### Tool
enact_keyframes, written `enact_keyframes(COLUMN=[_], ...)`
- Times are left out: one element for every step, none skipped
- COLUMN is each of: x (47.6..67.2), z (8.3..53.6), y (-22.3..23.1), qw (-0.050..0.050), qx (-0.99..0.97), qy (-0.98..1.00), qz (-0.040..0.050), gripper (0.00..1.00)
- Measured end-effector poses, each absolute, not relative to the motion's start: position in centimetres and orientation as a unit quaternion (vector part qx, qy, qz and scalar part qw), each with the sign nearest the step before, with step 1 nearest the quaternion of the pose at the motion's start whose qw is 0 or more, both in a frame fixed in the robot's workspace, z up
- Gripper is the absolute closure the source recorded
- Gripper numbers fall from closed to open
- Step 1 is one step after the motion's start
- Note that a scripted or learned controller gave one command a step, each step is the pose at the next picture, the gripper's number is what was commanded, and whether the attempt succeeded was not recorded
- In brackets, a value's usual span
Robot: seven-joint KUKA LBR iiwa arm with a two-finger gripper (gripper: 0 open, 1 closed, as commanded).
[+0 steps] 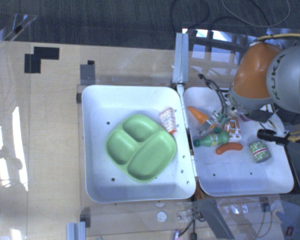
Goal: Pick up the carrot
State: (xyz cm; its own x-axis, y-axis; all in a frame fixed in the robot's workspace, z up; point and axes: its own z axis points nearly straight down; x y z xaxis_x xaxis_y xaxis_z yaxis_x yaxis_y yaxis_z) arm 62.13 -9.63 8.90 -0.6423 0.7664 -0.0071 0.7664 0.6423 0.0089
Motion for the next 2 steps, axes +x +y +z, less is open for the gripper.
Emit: enact_keyframes(x=[62.4, 61.4], z=[10.2, 20.9], y=[-9.5, -2.6], qw=[0.008, 0.004], qx=[0.422, 0.520], qy=[0.906, 0.854], qz=[0.0050, 0.0029], gripper=[1.00, 1.00])
